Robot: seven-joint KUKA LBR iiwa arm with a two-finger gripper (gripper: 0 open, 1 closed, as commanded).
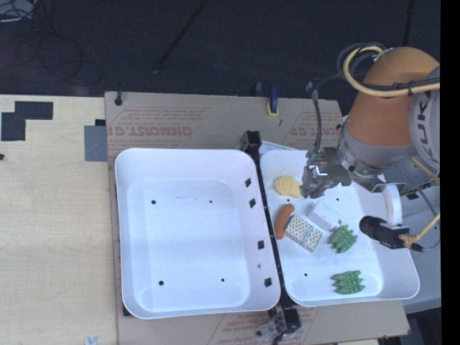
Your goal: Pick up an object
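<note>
In the right bin (388,279) lie a yellow lumpy piece (287,186), an orange-brown sausage-shaped piece (283,221), a patterned box (302,232), a small white block (324,215) and two green pieces (343,238) (348,282). My gripper (313,185) hangs low over the bin's upper part, just right of the yellow piece and above the white block. Nothing shows between its fingers.
The left bin (136,192) lies beside the right one, with a black clip strip (260,214) along the shared edge. Cardboard (187,121) lies under both bins. A black cylindrical part (381,231) with cables juts over the right bin's right side.
</note>
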